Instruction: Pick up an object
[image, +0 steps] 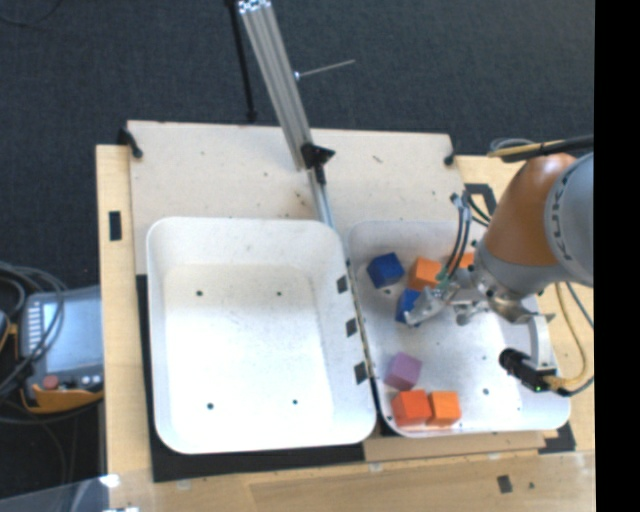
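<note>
Targeting: the small blue block (408, 306) looks like the one the arm is going for; it lies in the right bin (500, 400), right at the gripper (428, 303) tip.
Handling, as a judgement: the small blue block reads as a rigid little cube, probably foam or light wood, light enough for any grasp, not fragile, with matte faces that should not slip much.
Where to take hold: two opposite flat faces, square on; a grip across a corner would likely squirt it sideways.
Hand state: the gripper is low over the bin floor, touching or just beside the small blue block; the wrist hardware hides the fingers, so how far they are open, and whether the block is between them, I cannot tell.
Neighbours of the small blue block: a larger blue block (385, 269) sits just up and left of it, near the bin's upper left corner; an orange block (427, 271) sits just above it, close beside the gripper.
Crowding risk: those two stand near enough that a sideways approach could nudge them.
Farther from the small blue block: a pale purple block (403, 370) lies below it, apart; two orange cubes (425, 407) sit touching each other along the right bin's lower edge.
Beyond: the left bin (250, 335) adjoins the right bin across their shared rims.
Arm: the grey arm with its orange band (525, 215) comes in above and to the right of the small blue block.
</note>
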